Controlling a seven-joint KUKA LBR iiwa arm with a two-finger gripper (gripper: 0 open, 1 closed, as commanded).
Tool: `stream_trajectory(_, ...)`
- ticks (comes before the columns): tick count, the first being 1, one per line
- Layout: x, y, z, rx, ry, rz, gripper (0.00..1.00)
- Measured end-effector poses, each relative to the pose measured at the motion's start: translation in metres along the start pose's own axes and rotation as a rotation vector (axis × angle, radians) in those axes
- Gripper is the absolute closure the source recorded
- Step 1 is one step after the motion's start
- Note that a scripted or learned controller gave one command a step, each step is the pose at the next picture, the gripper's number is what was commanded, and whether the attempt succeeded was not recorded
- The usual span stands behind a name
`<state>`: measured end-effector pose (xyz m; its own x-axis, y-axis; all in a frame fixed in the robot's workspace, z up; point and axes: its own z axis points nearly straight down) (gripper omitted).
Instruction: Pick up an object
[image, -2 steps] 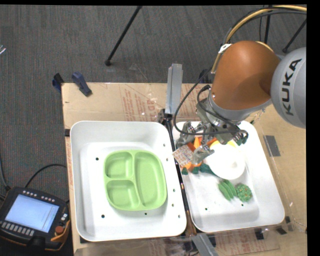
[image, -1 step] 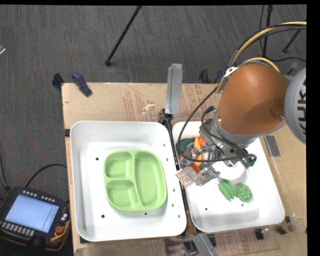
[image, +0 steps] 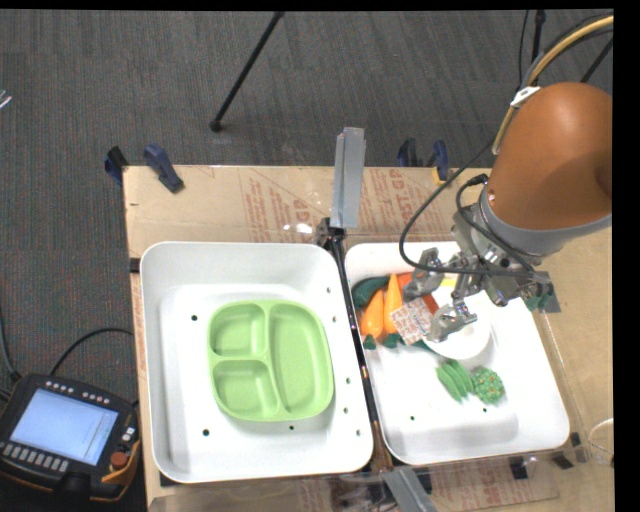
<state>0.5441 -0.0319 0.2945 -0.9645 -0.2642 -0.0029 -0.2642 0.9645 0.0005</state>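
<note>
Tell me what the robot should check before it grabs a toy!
1. Toys within reach: orange carrot, green pea pod, broccoli lie in the right bin: ok.
2. Gripper over that bin: ok.
3. Jaws open or shut: cannot tell.
4. Toy between the jaws: none seen, not ok.
5. Carrot crowded against other toys at the bin's edge: not ok.
6. Green divided plate sits apart in the left bin: ok.

Two shallow white bins (image: 170, 300) of smooth, faintly glossy plastic sit on a matt brown cardboard-covered bench (image: 240, 200), the left one bearing a satiny light-green three-compartment plastic tray (image: 270, 360). The arm's orange band (image: 555, 150) shines glossy above a bare metal gripper (image: 450, 300).
</note>
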Motion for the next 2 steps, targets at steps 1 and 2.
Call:
stream_trajectory(1, -0.064, 0.045, 0.004, -0.002, 0.002, 0.069, 1.0)
stream_trajectory(2, 0.019, 0.039, 0.01, -0.001, 0.004, -0.015, 1.0)
